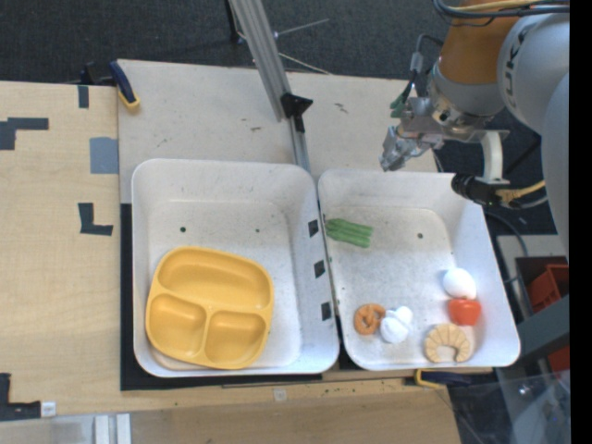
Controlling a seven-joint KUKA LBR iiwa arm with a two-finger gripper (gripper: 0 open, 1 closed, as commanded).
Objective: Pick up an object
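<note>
- The claw [400,153] hangs above the far rim of the right bin [481,248], near that bin's far corner toward the arm; whether its fingers are spread or pressed together I cannot tell, and nothing shows between them.
- The arm [504,49] reaches in from the right, grey with an orange band above the wrist.
- Nearest the claw inside the right bin lies a green bean pod [349,232], close to the divider between the two bins; it is apart from the claw.
- Along the right wall sits a white egg [459,282], and just beside it on the near side a red tomato [465,311].
- At the near edge of the same bin rest a croissant [450,342], a small white piece [396,326] and a brown pretzel [368,318]; the pretzel and the white piece touch.
- The left bin [222,192] holds a yellow divided plate [211,305] with three compartments, lying in its near half.
- Both bins stand side by side on the pale worktop [55,248]; a slanted metal pole [264,49] rises behind them.
</note>
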